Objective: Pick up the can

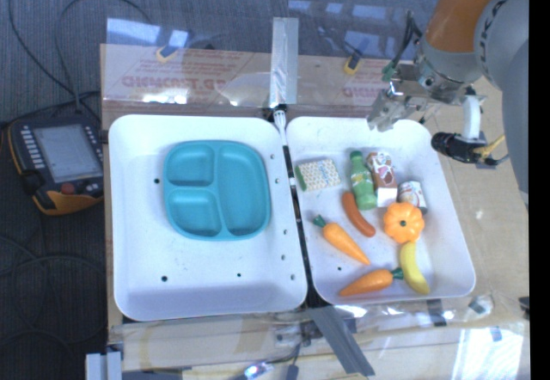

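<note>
My end effector: poised over the far rim of the right bin, near that bin's far right corner. Whether it is spread or pressed together I cannot tell from this slanted view. Nothing shows gripped in it.

Can: small, with a pale label and a silvery top, lying in the right bin toward its right wall. It sits well apart from my end effector, nearer the camera and a little to the right of it. It touches the top of the pumpkin and is just beside the small carton.

Pumpkin: orange, round, directly in front of the can.

Carton: red and white, left of the can, beside the green bottle.

Green bottle: lying lengthwise, cap pointing to the far side.

Carrots: one just below the bottle, one toward the bin's middle, one near the front wall.

Banana: yellow, below the pumpkin, by the front right corner.

Patterned sponge-like block: far left part of the right bin.

Left bin: holds a blue divided plate lying flat at its centre.

Bench: brown, with both bins side by side on it.

Handheld control pad: on the floor, left of the bench.
</note>
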Robot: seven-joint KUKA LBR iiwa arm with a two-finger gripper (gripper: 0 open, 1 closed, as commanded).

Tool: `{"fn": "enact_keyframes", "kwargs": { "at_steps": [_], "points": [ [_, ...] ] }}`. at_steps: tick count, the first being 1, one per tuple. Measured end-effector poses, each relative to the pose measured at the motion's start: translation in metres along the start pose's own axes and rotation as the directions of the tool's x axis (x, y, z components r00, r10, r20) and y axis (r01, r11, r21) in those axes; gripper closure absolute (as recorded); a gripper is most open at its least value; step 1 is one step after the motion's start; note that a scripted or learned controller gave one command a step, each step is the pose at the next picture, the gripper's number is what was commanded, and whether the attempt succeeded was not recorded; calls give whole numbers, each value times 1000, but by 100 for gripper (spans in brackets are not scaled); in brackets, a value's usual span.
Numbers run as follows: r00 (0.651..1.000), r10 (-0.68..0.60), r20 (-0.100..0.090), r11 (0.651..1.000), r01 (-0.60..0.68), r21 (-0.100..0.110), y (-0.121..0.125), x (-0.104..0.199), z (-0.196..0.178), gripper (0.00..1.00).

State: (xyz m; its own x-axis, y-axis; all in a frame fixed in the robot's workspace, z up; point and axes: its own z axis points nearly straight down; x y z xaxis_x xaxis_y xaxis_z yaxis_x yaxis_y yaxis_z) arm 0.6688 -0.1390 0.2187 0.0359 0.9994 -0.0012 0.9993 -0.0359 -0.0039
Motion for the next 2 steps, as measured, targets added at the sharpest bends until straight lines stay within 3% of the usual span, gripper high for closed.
{"fn": "enact_keyframes", "kwargs": {
  "at_steps": [1, 2],
  "points": [
    [984, -176, 1, 984, 176, 0, -38, -25, 10, 100],
    [976, -216, 3, 976, 216, -1, -7, -64, 31, 100]
  ]
}}
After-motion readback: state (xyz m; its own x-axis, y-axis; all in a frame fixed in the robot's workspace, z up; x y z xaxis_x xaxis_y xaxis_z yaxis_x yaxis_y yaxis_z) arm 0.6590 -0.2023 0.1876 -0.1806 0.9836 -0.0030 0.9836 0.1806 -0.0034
